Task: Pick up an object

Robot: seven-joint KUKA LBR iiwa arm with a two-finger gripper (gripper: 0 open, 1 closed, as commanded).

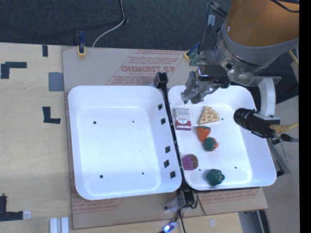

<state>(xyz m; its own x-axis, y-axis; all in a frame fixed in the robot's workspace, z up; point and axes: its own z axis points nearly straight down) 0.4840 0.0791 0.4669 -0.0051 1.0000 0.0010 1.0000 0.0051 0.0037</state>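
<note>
Two white bins, left bin (116, 144) and right bin (243, 154), sit side by side. The gripper (193, 94), fingers slightly apart and holding nothing, hovers over the right bin's far-left corner. Below it lie a small carton (182, 118), waffle wedge (209, 115), strawberry (203, 132) and other toy foods.

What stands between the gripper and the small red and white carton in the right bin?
Nothing visible. The gripper hangs just above the far end of the small red and white carton, with bare bin floor between. The waffle wedge lies beside it, apart.
</note>
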